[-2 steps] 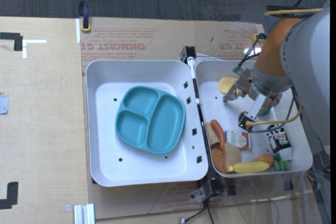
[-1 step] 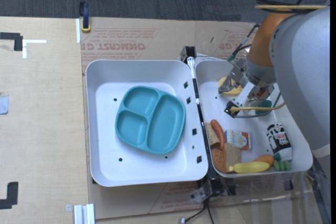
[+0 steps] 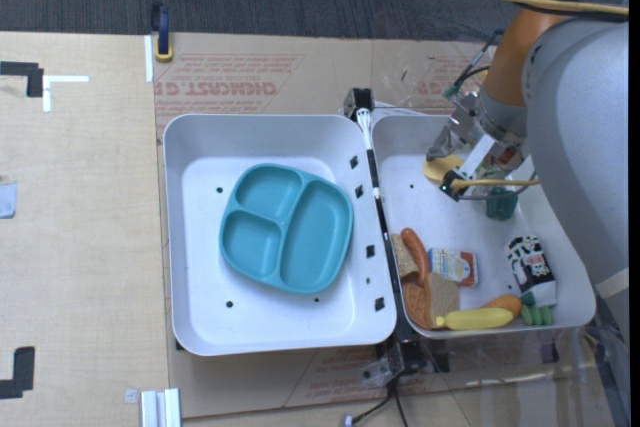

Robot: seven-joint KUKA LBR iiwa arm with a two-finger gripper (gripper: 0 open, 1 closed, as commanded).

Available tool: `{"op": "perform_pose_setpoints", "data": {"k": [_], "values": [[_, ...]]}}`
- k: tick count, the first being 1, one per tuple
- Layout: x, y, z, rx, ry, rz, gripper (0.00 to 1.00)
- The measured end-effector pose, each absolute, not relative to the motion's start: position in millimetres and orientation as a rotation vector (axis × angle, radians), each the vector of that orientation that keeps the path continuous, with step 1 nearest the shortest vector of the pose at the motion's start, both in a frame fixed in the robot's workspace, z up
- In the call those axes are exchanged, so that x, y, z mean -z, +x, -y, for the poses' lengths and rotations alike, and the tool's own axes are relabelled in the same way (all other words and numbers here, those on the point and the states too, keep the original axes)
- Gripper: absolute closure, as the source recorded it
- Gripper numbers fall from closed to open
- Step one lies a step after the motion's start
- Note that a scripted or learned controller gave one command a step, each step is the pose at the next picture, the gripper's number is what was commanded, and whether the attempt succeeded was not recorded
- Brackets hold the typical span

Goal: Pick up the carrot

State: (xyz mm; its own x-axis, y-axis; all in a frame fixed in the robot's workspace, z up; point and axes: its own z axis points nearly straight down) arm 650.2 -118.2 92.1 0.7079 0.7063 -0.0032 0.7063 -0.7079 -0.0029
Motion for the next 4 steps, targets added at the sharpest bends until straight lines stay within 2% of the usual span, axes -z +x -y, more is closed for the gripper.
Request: {"op": "perform_pose_setpoints", "data": {"k": [1, 2, 3, 4], "values": [[-108, 653.3, 120, 0.001, -2.908, 1.211, 1.00], [-103, 651.3, 118, -0.007, -2.901, 1.211, 0.00], [-91, 612.9, 107, -0.010, -2.997, 0.929, 0.00], [-91, 543.9, 93, -0.008, -2.973, 1.005, 0.00]]}}
